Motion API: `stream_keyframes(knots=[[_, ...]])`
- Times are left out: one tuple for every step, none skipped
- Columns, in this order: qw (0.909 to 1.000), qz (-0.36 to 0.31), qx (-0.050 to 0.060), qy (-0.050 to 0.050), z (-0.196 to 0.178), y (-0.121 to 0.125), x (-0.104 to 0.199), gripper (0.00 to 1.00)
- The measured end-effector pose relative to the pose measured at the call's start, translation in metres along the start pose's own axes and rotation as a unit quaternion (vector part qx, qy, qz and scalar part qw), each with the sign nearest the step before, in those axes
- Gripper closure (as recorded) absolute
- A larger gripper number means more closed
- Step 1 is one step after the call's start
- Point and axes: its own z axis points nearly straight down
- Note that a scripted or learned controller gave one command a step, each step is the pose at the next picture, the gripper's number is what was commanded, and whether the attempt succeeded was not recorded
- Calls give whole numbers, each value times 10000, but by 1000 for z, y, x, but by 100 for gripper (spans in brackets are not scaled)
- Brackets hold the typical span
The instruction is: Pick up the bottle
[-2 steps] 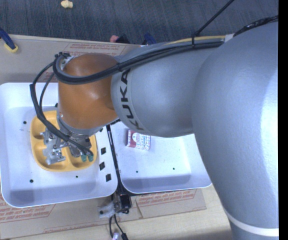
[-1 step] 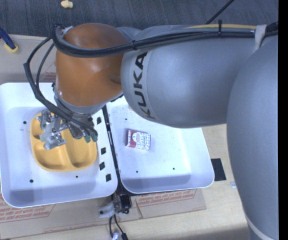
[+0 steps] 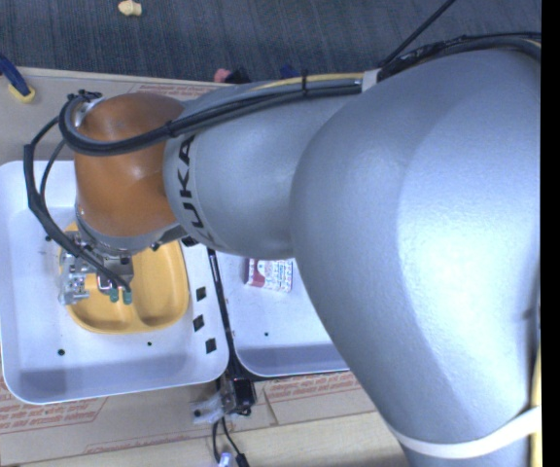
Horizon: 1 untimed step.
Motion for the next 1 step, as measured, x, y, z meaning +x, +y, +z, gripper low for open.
stream_keyframes(knots=[[9963,-862,-3,-5,-25,3,49,100]])
